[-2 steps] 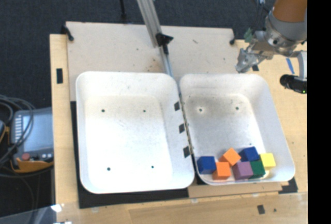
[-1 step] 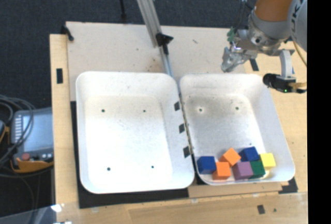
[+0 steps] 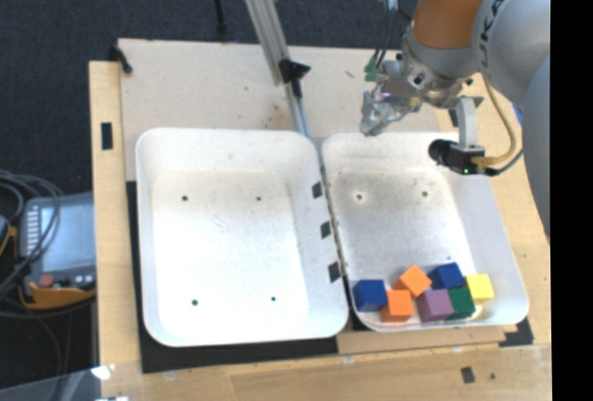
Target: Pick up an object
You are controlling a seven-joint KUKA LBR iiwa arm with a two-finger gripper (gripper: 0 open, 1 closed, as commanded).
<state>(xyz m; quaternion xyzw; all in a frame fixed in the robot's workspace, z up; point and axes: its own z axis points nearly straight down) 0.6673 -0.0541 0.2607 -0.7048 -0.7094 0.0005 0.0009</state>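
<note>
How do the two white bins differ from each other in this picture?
The right bin has colored cubes clustered at its near edge; the left bin shows bare speckled floor. The claw hangs by the right bin's far rim, away from the left bin. Both are shallow, white, with rounded corners.

Light: even, bright, overhead; white bins (image 3: 232, 232) near glare.
Shadows: soft, faint beneath bin rims.
Focus: gripper (image 3: 378, 117) slightly blurred; blocks (image 3: 426, 293) fairly crisp.
Surround: floor dark.

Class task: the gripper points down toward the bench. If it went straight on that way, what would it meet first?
Probably the back rim of the right bin: the gripper hangs above it, far from the blocks. Depth is unclear from this slant.
</note>
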